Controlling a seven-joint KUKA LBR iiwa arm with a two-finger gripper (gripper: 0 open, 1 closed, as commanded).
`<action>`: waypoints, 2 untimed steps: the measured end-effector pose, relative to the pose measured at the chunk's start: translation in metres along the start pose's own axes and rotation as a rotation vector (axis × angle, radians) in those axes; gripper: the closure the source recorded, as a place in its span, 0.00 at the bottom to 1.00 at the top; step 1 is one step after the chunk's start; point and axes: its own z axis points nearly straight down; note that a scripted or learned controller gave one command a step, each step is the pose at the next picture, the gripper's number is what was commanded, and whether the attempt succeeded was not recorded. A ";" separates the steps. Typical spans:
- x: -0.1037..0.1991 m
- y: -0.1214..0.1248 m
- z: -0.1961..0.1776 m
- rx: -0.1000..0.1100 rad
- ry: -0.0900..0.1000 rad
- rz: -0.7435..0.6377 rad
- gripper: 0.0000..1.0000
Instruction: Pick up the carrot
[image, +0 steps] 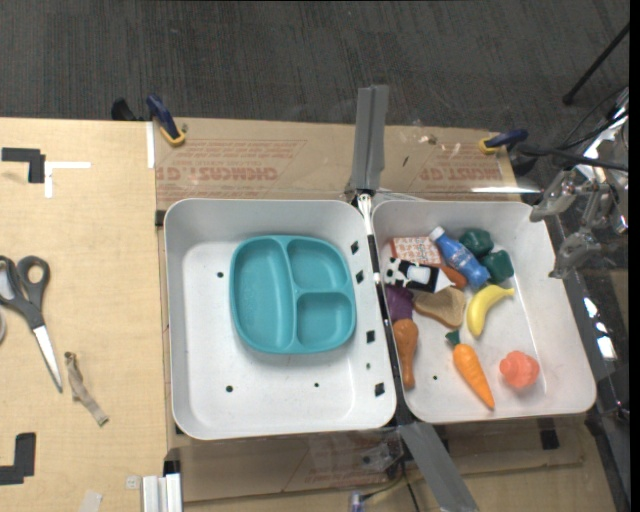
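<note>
From above, two white bins sit side by side on the tabletop (80, 300). The left bin (200, 400) holds a teal plate (294, 294) with three sections. The right bin (560, 390) holds a pile of toy food. The carrot (472, 374) lies in the near part of the right bin, orange with a small green top. Its green end points to the far left and its thin tip points to the near right. An orange-red round fruit (519, 369) sits just to the right of the carrot. A yellow banana (485, 304) lies just beyond the carrot. A tan slice of bread (444, 304) is left of the banana, and a brown chicken leg (405, 345) lies along the left wall of that bin. Farther back are a blue bottle (460, 253), a dark green vegetable (484, 250), a red and white box (412, 250) and a purple thing (399, 299). The grey metal end of the arm, with the pincer (580, 215), is at the right edge past the far right corner of the right bin, well apart from the carrot. It is too blurry to say whether the pincer is open or closed. Scissors (33, 315) lie on the tabletop far to the left of the bins.
</note>
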 end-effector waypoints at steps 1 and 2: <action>0.033 0.039 0.129 0.000 0.001 0.082 0.00; 0.068 0.070 0.166 0.002 -0.015 0.095 0.00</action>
